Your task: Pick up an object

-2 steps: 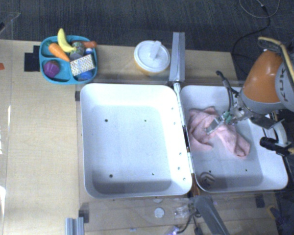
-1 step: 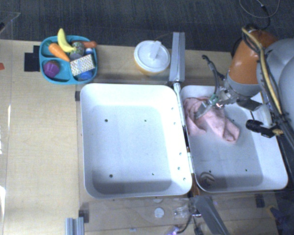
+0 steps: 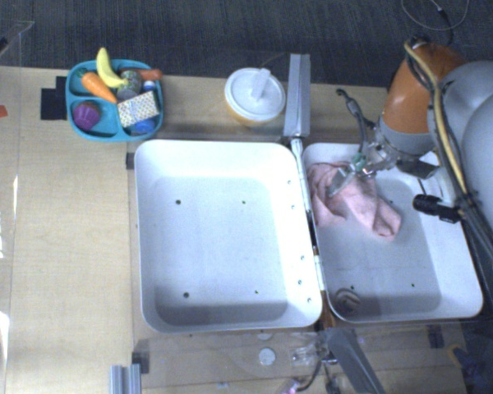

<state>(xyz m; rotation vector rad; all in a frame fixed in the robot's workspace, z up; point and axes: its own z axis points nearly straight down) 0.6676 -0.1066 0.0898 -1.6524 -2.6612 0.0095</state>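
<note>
- A pink cloth point(image 3: 357, 202) lies crumpled in the right white bin point(image 3: 411, 290), toward that bin's upper left corner, near the divider between the two bins.
- The cloth is soft and limp, bunched into uneven folds, with one thicker lobe trailing toward the lower right.
- The tool point(image 3: 355, 173) sits at the cloth's upper edge, its thin metal fingers pointing down and to the left into the fabric.
- Whether the tool is released or clenched cannot be told here; the fingers blur into the folds, and no fabric is clearly seen between them.
- Judged from this, the pick is not done: most of the cloth rests flat on the bin floor, so a secure grip and the lift are both left.
- The arm point(image 3: 415, 97) reaches in from the right, grey with a glossy orange band, with dark cables looping beside it.
- The left white bin point(image 3: 222, 302) is a shallow, smooth plastic tray with rounded corners and a few small dark dots on its floor.
- Behind the bins, on the pale wooden surface point(image 3: 57, 245), stands a round white lidded cup point(image 3: 255, 95).
- Further left sits a blue divided tray point(image 3: 78, 128) of toy food, including a yellow banana point(image 3: 107, 68) and an orange carrot point(image 3: 97, 86).
</note>
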